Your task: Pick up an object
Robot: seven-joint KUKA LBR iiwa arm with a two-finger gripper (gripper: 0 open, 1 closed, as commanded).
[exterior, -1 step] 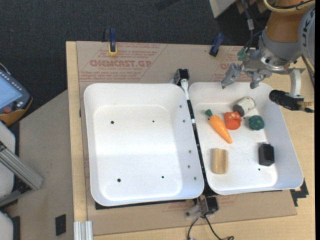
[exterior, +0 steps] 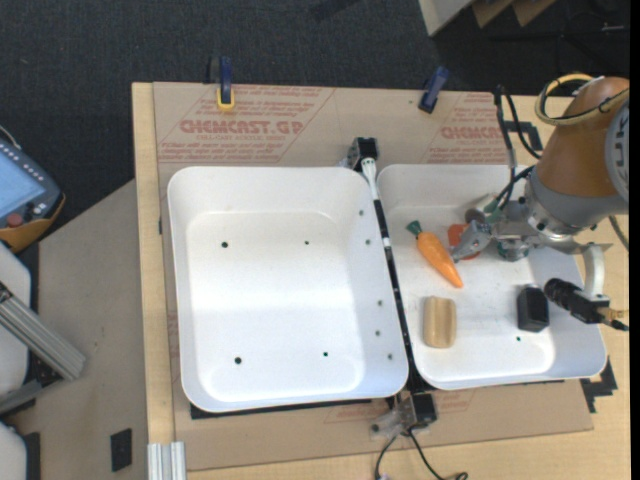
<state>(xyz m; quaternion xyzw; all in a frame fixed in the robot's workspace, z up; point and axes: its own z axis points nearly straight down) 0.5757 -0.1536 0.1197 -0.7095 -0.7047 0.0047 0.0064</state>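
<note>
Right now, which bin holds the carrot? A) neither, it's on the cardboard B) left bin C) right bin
C: the carrot lies in the right bin, near its left wall, above the tan block.

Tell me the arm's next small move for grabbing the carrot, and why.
Probably ease the gripper slightly left and down over the carrot. It sits just right of the carrot's upper half in the right bin, with nothing seen between its fingers.
</note>
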